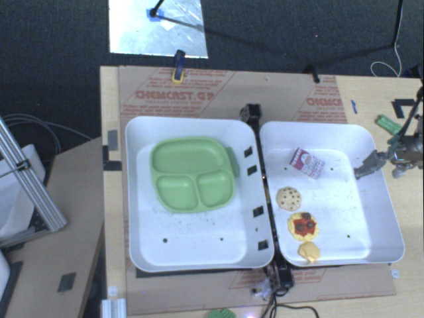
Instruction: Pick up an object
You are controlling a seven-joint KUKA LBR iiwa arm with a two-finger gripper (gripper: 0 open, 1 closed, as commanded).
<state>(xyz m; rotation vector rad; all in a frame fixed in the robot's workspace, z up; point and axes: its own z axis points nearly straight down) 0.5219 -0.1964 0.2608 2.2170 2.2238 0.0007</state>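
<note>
The right bin (371, 244) holds a small red and white packet (307, 162) near its back. Along its left side lie a round tan cookie (289, 198), a toy pizza slice with red topping (303, 225) and a small yellow piece (309, 250). My gripper (366, 167) reaches in over the bin's right rim, low and slanted. It is well to the right of the packet and touches none of the objects. The wrist (405, 154) is cut off at the view's edge.
The left bin (139, 244) bears a green divided plate (193, 174). A black divider with clips (258, 177) runs between the bins. Cardboard (199, 91) lies under both. A yellow clamp (178, 68) sits at the back, and a metal frame (30, 184) stands at left.
</note>
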